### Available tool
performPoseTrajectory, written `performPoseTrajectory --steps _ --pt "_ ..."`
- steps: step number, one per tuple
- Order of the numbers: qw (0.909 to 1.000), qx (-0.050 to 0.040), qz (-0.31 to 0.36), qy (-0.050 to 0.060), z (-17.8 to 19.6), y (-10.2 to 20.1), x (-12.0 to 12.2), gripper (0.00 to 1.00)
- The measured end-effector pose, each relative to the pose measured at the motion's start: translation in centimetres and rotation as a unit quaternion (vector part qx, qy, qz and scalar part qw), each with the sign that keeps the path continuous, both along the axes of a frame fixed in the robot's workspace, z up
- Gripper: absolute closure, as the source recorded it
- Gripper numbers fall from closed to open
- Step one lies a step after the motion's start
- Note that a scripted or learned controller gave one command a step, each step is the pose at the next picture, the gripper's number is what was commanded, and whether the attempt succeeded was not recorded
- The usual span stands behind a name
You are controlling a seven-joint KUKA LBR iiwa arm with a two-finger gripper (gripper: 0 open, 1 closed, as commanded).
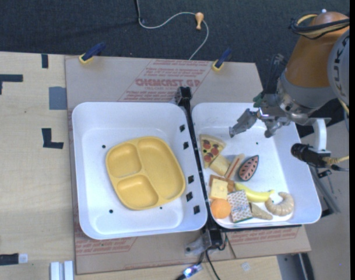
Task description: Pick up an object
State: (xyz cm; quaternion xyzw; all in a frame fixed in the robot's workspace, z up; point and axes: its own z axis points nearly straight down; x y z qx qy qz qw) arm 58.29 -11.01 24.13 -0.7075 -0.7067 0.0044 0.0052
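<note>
White right-hand bin (294, 156) holds toy food pieces (241, 185) at lower right of frame. End effector (254, 125) hovers above them, fingers spread, grasping nothing. Pick not yet done.

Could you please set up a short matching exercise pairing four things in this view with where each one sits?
Things:
1. yellow divided plate
2. pizza slice
3. banana
4. gripper

Places:
A. over the bare upper part of the right bin
B. near the right bin's lower edge, among the toy food
C. in the left bin
D. top of the food pile, close to the divider between the bins

Pairs: 1-C, 2-D, 3-B, 4-A
</note>
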Motion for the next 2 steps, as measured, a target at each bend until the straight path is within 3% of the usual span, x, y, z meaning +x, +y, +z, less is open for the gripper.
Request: performPoseTrajectory --steps 1,2 --pt "1.0000 -0.0006 0.001 -0.006 0.6 0.0 0.2 0.00" --pt "1.0000 -0.0005 0.001 -0.003 -5.7 0.4 -0.3 0.00"
